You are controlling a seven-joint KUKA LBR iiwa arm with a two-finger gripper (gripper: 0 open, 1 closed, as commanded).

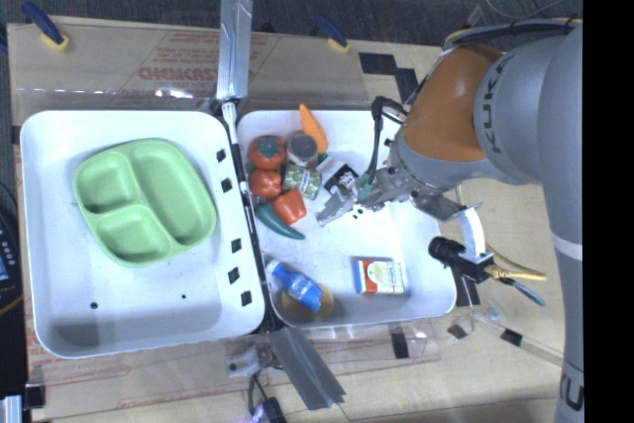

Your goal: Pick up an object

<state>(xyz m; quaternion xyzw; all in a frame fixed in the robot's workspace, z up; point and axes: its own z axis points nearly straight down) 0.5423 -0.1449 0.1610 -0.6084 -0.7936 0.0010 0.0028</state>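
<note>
**Small carton in the right bin: handling properties and visibility limits**

The small carton (pixel 379 275), orange and white, lies flat on the floor of the right bin (pixel 426 307), near its front wall and well apart from the other contents. It is judged the most accessible candidate for the task. It appears light and fairly stiff, with flat faces that should take a pinch across its short sides. Because it lies flat, little height is available to the fingers, and a printed surface may slip.

Other candidates crowd the bin's left side: 2 tomato-like toys (pixel 265 165), a carrot (pixel 312 125), a red and green pepper (pixel 285 212) and a small patterned packet (pixel 303 179), touching or nearly touching. These look like smooth, rounded plastic, prone to rolling out of a grip. A blue bottle-like item (pixel 297 286) rests at the front left corner in a metal dish (pixel 305 306).

The gripper (pixel 340 200) hovers near the bin's centre, just right of the cluster. Its fingertips look slightly parted, with nothing visible between them, though metal glare blurs the tips.

Limits: the wrist covers the bin's right portion. A dark object (pixel 343 179) beside the gripper cannot be identified. The left bin (pixel 59 243) holds a green divided plate (pixel 146 200).
</note>
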